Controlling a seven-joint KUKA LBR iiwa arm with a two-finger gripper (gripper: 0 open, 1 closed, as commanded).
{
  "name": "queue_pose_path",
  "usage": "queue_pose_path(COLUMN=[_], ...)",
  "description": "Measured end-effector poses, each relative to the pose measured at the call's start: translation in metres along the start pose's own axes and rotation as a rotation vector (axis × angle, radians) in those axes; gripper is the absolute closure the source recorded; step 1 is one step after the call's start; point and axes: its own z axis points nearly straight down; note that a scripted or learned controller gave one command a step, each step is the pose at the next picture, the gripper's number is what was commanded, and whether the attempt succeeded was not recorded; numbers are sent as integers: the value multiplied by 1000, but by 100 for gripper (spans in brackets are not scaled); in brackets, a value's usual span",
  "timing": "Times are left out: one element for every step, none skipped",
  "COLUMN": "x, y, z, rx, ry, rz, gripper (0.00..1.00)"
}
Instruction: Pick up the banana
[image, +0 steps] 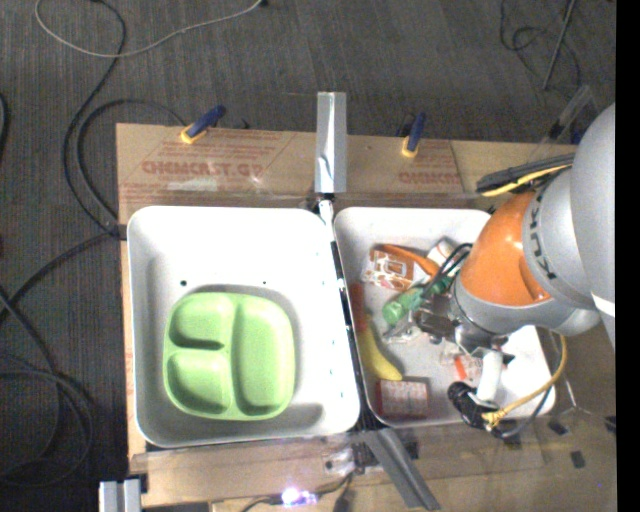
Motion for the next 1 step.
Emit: queue_pose_path(x=[0], y=[-10], z=[6], rx=[-33], ry=[-2], rz=[-32], gripper=[0])
